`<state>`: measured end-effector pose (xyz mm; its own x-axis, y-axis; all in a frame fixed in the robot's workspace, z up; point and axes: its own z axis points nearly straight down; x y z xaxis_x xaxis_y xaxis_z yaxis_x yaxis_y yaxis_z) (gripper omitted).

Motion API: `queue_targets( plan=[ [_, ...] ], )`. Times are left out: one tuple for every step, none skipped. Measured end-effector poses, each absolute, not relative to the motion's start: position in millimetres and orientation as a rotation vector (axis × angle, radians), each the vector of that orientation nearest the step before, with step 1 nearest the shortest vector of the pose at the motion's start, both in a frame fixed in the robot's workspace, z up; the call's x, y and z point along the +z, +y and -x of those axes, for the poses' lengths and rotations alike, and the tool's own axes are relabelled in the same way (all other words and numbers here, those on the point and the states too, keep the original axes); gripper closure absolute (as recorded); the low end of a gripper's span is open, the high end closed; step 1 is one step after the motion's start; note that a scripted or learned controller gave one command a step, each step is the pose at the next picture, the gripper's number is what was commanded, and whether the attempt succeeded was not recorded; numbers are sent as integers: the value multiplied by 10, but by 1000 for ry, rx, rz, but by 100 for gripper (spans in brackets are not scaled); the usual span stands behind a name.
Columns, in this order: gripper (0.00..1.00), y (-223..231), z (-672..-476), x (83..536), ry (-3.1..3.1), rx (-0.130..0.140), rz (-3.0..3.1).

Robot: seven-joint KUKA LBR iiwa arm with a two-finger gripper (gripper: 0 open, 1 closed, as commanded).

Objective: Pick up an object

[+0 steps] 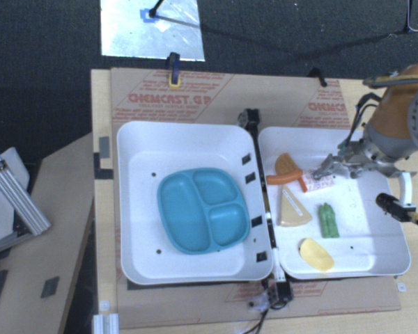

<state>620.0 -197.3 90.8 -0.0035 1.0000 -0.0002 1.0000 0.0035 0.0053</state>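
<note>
Orange hot dog (pixel 282 179) lies in the right bin (pixel 383 256), far-left part, long axis running left-right, its right end against a small red-and-white piece beneath the gripper (pixel 322 173). Slender, orange-red, rounded left tip. Finger state: cannot tell. Just beyond it, a tan bread piece (pixel 287 163); nearer, a pale triangular wedge (pixel 292 209), green vegetable (pixel 327 220), yellow lemon-like piece (pixel 316 254). Left bin (pixel 139 256) holds a blue divided plate (pixel 202 209).

Dark carpet floor (pixel 42 47), tan wooden bench (pixel 56 207)
</note>
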Motion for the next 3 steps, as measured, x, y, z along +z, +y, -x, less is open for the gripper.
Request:
queue_targets(
  plan=[
    [100,-1957,-6236,1046,2220,20,-2207],
    [100,-2026,-6216,1670,2220,5,-2212],
    [100,-2053,-6167,2130,2221,4,-2215]
  ],
)
